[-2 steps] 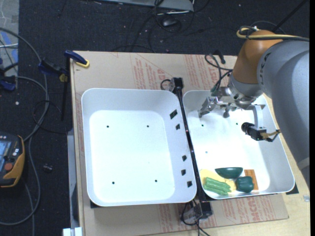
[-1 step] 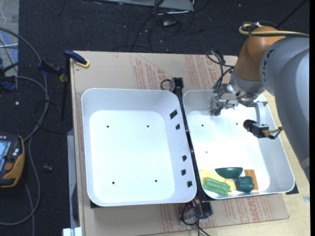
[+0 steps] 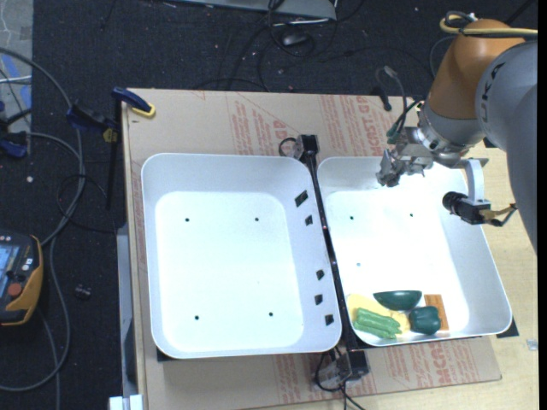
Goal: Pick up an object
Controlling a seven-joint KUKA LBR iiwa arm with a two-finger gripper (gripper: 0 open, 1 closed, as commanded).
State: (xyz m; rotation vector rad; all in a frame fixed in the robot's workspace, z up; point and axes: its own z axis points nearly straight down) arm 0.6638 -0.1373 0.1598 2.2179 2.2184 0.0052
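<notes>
My pincer (image 3: 391,175) hovers at the right bin's (image 3: 487,254) far edge, grip state indeterminate; 4 objects cluster near-side, including a green bowl (image 3: 398,298), well apart.

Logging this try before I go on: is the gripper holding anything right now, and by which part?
Nothing is held. The gripper hangs over the right bin's far edge, while the objects lie clustered at its near edge.

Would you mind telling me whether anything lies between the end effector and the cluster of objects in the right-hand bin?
Nothing visible does. The end effector hangs over the far end of the right bin, and the green objects lie clustered at its near end; only bare white bin floor separates them.
</notes>
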